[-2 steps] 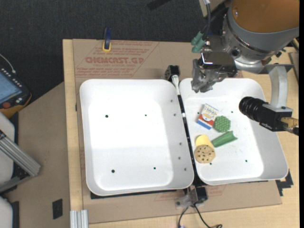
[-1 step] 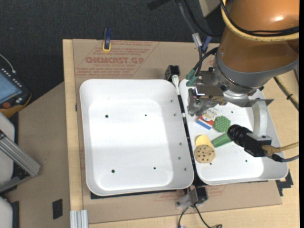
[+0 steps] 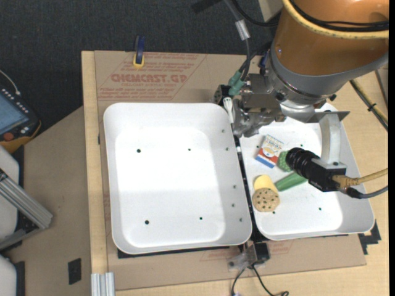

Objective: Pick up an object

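Down front, our left bin [image 3: 123, 165] sits bare-floored. Right bin [image 3: 345, 217] holds the yellow cookie piece [image 3: 265, 195], green block [image 3: 290, 181] and small card [image 3: 270, 151]. End effector [image 3: 247, 123] hovers over the divider; grip state's unclear, so we risk clipping the rim.

1. The left bin [image 3: 166, 171] lay open to me across its whole floor.
2. In the right bin [image 3: 327, 217], a yellow block [image 3: 265, 193], green piece [image 3: 289, 180] and small card [image 3: 270, 151] crowded the centre-left.
3. My own wrist camera [image 3: 315, 168] overhung that cluster.
4. The lower right floor offered free passage.
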